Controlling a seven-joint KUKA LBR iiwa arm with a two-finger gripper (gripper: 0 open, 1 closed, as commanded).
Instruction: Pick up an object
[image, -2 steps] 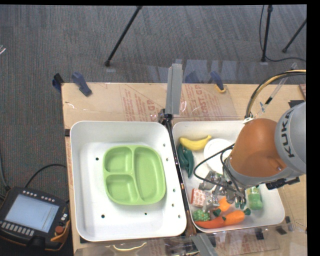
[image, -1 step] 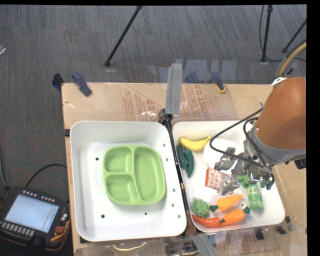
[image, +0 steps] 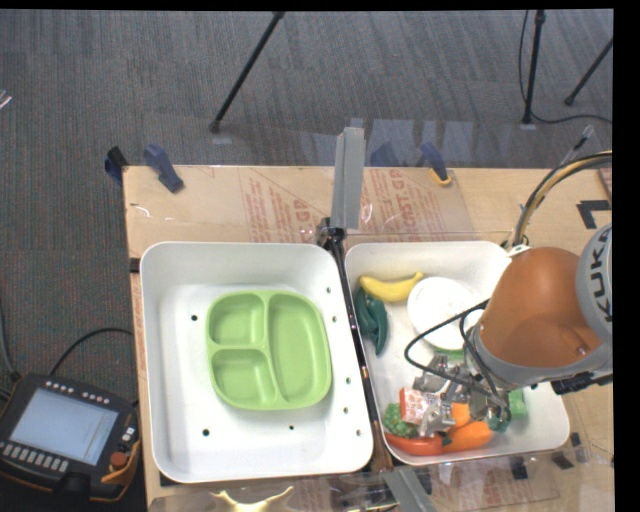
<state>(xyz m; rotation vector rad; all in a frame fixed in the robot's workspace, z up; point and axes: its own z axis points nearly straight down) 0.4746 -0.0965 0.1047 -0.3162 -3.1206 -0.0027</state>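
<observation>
Two white bins (image: 160, 300); gripper (image: 450, 395) (over toys (image: 430, 425)) in right one.

Green divided plate (image: 270, 350) in left bin (image: 160, 300); teach pendant (image: 65, 430) on floor.

A cardboard-covered tabletop (image: 250, 205) carries two shallow white bins side by side. The left bin (image: 160, 300) touches the right bin (image: 460, 250).

Grey carpet (image: 120, 80) — tripod legs (image: 245, 70)
</observation>
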